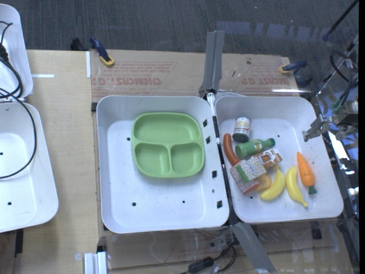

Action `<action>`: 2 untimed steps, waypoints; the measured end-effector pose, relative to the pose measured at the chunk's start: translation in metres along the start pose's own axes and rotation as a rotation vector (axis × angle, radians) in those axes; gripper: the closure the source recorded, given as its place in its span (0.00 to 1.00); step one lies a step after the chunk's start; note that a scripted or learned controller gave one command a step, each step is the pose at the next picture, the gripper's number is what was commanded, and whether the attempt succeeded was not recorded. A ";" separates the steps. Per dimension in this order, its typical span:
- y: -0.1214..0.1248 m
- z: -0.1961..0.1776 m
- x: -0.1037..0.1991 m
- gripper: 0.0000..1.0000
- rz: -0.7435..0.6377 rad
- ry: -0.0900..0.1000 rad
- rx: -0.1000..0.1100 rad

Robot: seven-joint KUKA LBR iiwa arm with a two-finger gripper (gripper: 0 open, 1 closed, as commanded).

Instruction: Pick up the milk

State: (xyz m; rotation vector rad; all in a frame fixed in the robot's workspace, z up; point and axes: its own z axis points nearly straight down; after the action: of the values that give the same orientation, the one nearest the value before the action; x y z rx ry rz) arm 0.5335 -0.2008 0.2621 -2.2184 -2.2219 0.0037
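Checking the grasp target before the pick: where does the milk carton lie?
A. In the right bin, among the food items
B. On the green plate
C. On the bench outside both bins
A: the milk carton lies on its side in the right bin, touching the bananas and green bottle.

Green plate (168, 144), white bins (114, 170), yellow bananas (285, 184), orange carrot (305, 173), green bottle (255, 148).

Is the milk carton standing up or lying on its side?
Lying on its side. The milk carton rests flat in the right bin, its long printed face up, between the green bottle and a banana.
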 end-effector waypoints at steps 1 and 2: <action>0.051 0.026 0.032 0.00 -0.140 -0.001 -0.001; 0.028 0.163 0.086 0.00 -0.057 0.000 -0.003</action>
State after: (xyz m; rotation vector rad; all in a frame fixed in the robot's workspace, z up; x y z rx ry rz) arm 0.5604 -0.1149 0.0987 -2.1558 -2.2855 0.0012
